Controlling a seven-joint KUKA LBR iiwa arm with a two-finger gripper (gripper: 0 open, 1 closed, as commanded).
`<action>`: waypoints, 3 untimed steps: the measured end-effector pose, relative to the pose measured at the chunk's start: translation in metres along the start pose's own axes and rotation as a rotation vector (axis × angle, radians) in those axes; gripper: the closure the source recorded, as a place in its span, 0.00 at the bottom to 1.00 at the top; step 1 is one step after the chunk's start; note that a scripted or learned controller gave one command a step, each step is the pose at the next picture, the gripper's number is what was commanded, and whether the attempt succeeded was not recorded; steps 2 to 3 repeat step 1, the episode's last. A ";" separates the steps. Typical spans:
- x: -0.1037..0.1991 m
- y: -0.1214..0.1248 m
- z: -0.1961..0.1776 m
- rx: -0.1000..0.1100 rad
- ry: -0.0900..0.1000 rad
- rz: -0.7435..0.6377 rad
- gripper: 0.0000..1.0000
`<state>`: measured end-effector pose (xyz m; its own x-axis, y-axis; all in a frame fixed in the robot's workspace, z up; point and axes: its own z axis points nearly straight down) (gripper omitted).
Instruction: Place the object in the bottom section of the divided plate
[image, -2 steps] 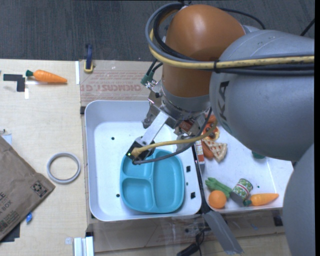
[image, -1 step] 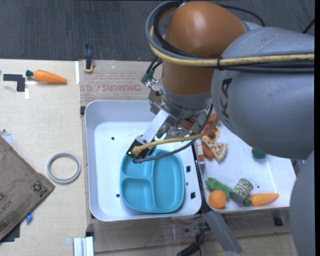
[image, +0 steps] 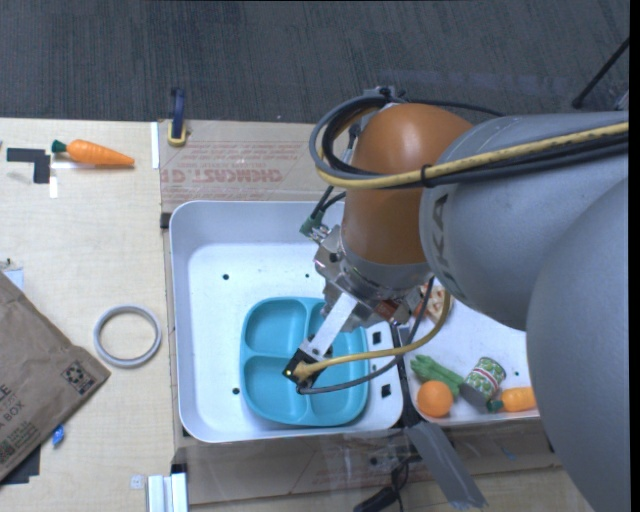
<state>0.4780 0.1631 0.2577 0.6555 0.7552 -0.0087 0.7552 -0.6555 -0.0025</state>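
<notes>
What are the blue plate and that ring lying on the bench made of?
The plate looks like moulded plastic: even turquoise, smooth, with raised dividers. The ring seems a roll of clear or whitish tape, pale and slightly glossy, though that's a guess.

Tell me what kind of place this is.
Probably a robotics lab test bench, not a kitchen: a robot arm reaches into a white bin holding a blue divided plate, toy food such as a carrot lies about, and tape roll sits nearby.

Divided plate (image: 275, 352): smooth, glossy turquoise plastic. Bin (image: 205, 300): matt white plastic. Bench (image: 80, 250): pale, matt wood. Arm's band (image: 400, 190): glossy orange shell.
</notes>
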 end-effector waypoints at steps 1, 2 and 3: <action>0.000 0.000 0.000 0.000 0.000 0.000 0.00; 0.000 0.000 0.000 0.000 0.000 0.000 0.00; 0.000 0.000 0.000 0.000 0.000 0.000 0.00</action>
